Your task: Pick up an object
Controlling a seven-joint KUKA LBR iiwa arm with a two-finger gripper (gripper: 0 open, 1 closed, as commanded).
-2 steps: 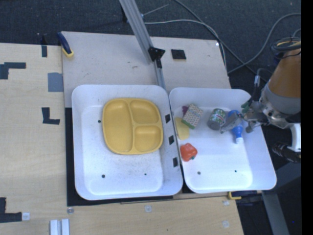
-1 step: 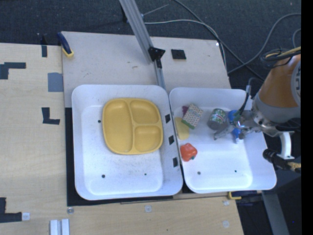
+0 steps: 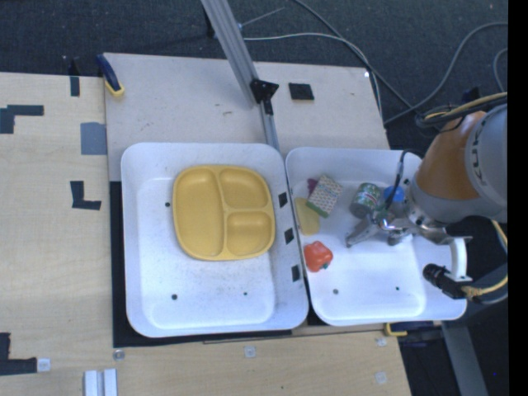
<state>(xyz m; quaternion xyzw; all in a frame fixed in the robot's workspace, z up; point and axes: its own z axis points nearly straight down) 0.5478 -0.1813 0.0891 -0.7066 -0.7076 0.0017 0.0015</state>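
Four objects [image 3: 325,195] share the right bin [image 3: 363,299] with the gripper [image 3: 356,238], spread and holding nothing.

One fixed camera is looking down on the table [image 3: 49,221] at a slant (from fairly high up). It is taking in both white bins [image 3: 140,304], with the arm [image 3: 462,167] entering from the right.

A lab: taped bench [image 3: 49,221], loose cables [image 3: 346,44], white bins [image 3: 136,221].
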